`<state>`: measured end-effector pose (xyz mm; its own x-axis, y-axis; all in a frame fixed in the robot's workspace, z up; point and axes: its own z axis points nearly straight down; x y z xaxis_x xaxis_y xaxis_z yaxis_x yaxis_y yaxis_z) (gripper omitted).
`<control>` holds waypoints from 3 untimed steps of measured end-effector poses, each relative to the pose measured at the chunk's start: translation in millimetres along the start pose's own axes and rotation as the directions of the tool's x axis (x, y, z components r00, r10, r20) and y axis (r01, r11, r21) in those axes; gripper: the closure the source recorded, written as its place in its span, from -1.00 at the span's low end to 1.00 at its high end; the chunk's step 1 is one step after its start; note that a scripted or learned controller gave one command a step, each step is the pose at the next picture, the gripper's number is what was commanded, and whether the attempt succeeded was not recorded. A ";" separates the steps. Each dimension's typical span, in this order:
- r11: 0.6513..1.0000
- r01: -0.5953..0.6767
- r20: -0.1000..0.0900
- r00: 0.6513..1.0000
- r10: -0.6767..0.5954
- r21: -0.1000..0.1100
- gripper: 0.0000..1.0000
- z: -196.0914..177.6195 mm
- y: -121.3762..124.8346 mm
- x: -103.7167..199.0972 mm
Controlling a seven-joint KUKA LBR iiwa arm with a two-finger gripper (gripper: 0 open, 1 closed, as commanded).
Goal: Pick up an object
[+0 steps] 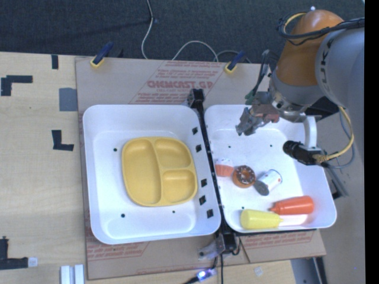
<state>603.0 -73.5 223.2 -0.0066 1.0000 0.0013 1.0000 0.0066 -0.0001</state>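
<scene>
The gripper [247, 125] hangs above the back part of the right bin [323, 185], and I cannot tell if it is open or closed. The objects lie nearer the front: a small doughnut [243, 176], a white can [270, 180], an orange carrot-like toy [292, 205] and a yellow piece [259, 219]. I think it should go down straight over one piece that lies apart from the others.

Look at the brown cardboard sheet [177, 81] under the bins, near the top middle of the frame. You can see red printed letters there, but they are too blurry to read for sure.
</scene>
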 end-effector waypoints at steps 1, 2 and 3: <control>1.000 -0.001 0.000 1.000 0.001 0.002 1.00 10.0 0.2 49.9; 1.000 -0.001 0.001 1.000 0.001 0.003 1.00 17.0 -1.1 101.0; 1.000 0.000 0.000 1.000 0.000 0.002 1.00 12.4 -7.7 162.0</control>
